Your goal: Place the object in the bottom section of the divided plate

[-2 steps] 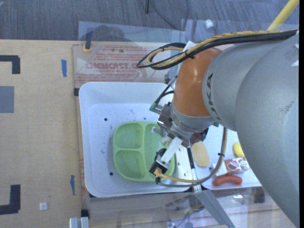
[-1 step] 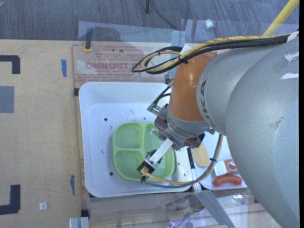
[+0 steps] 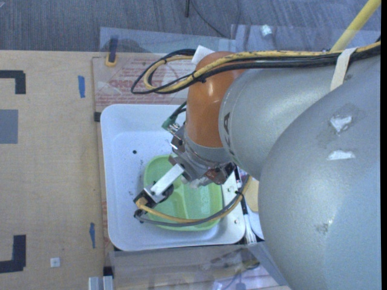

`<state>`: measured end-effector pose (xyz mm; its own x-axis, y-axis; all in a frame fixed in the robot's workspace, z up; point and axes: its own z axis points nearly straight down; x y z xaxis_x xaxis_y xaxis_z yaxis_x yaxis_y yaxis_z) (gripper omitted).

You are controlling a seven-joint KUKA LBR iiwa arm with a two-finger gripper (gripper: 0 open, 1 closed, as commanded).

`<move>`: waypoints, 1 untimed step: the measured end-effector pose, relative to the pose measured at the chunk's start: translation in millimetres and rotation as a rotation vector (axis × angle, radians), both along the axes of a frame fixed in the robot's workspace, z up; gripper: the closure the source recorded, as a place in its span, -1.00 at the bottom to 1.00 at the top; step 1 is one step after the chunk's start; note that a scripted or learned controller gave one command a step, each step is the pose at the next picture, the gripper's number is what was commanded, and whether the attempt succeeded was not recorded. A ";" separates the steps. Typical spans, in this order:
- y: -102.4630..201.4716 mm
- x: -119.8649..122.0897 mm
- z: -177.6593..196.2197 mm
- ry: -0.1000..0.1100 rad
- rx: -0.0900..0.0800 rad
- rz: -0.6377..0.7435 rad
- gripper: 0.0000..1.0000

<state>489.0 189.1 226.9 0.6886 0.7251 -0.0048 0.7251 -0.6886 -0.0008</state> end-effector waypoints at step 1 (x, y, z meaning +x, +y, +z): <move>-53.7 -6.6 -133.1 -0.010 0.009 -0.149 1.00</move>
<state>482.5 135.4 93.8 0.7884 0.6151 0.0087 0.6151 -0.7884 -0.0012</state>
